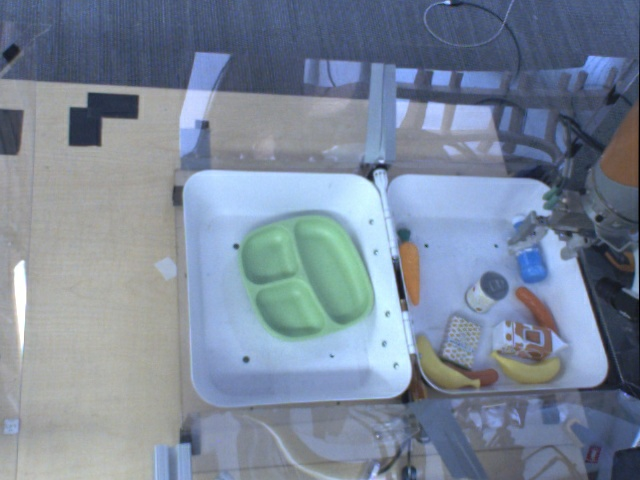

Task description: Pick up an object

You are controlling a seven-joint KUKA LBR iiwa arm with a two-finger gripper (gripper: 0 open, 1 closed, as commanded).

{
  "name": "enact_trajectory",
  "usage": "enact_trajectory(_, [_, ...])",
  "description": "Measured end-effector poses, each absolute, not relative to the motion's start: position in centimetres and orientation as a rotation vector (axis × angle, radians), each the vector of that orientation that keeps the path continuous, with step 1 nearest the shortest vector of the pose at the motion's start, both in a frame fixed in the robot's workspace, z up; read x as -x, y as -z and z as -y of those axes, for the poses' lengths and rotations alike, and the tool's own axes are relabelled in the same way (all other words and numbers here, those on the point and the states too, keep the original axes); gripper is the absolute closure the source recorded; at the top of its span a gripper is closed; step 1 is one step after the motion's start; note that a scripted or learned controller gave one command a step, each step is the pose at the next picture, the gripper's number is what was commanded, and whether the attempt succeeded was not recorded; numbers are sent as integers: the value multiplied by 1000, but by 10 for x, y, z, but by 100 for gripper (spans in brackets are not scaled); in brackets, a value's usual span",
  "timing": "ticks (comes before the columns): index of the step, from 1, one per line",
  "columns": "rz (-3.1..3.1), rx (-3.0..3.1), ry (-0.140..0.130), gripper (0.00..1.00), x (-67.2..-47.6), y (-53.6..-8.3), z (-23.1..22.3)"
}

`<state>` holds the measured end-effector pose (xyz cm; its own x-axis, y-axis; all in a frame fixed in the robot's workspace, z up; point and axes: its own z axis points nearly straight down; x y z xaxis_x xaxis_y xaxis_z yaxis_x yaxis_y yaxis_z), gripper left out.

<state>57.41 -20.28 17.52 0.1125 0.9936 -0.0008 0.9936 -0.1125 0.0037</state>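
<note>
The right bin [450, 203] holds several objects. An orange carrot [409, 270] lies along its left wall. A small round can [487, 291] stands near the middle, and a blue object [532, 264] lies just to its upper right. A red sausage-like piece [537, 308] sits below the blue object. Along the front lie a small carton [524, 340], two bananas [527, 370] [445, 368] and a checkered packet [461, 339]. My gripper [545, 233] hangs at the bin's right side, directly above the blue object.
In the left bin [215, 348] lies a green divided plate [304, 276]. A metal divider rail [378, 118] runs between the bins at the back. Cables and the arm's base [615, 183] crowd the right edge.
</note>
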Motion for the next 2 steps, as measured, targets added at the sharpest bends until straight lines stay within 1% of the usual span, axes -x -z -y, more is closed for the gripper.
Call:
enact_trajectory(1, [-1931,-2474,-6,0,-555,-96,197])
enact_trajectory(2, [-1932,-2471,-11,100,-556,-107,196])
